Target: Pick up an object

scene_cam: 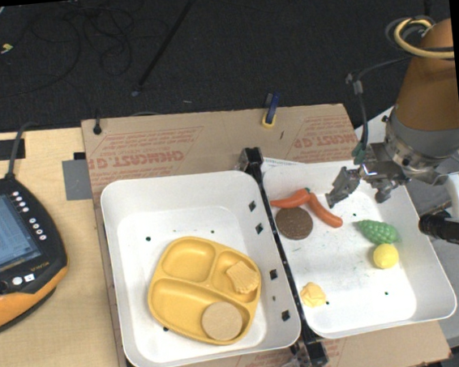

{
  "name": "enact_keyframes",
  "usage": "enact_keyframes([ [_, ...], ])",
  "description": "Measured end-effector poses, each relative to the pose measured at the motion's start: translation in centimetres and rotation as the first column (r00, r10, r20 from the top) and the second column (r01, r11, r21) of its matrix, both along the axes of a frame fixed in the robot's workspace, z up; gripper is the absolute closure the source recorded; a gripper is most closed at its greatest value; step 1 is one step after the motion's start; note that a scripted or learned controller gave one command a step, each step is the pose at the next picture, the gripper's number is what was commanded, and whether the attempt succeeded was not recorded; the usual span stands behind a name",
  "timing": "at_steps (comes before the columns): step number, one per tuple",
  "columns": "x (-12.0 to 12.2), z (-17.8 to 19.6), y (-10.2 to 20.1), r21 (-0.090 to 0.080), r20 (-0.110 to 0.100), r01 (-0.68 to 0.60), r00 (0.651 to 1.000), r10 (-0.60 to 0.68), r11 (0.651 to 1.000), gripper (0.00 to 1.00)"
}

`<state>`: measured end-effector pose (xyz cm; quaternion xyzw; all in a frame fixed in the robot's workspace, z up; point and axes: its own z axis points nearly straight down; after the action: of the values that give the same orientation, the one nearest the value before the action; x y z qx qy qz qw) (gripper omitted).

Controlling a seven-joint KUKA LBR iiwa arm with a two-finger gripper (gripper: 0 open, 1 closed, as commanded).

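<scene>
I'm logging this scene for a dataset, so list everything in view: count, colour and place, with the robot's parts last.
bins: 2, white, side by side on the bench
tray: 1, yellow, with compartments, in the left bin
cracker: 1, tan, in a tray compartment
round biscuit: 1, beige, in the tray's near compartment
carrot: 1, orange, right bin
sausage: 1, red-orange, right bin, beside the carrot
brown disc: 1, right bin, near the divider
green vegetable: 1, right bin
lemon: 1, yellow, right bin
pale yellow lump: 1, right bin, near edge
control pendant: 1, orange and black, far left
clip: 1, blue and yellow, on the cardboard's far edge
gripper: 1, grey, over the right bin
</scene>
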<state>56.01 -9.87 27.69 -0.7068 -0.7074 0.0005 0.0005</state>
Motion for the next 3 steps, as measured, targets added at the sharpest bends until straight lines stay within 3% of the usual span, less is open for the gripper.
enact_keyframes([
  [1,0.0,1.0,-0.1,0.001,-0.002,0.000,1.000,0.000,1.000,1.00],
  [2,2.8,1.6,10.4,0.003,0.001,-0.010,1.000,0.010,1.000,1.00],
  [3,2.6,1.6,9.8,0.000,-0.001,0.000,1.000,0.000,1.000,0.00],
])
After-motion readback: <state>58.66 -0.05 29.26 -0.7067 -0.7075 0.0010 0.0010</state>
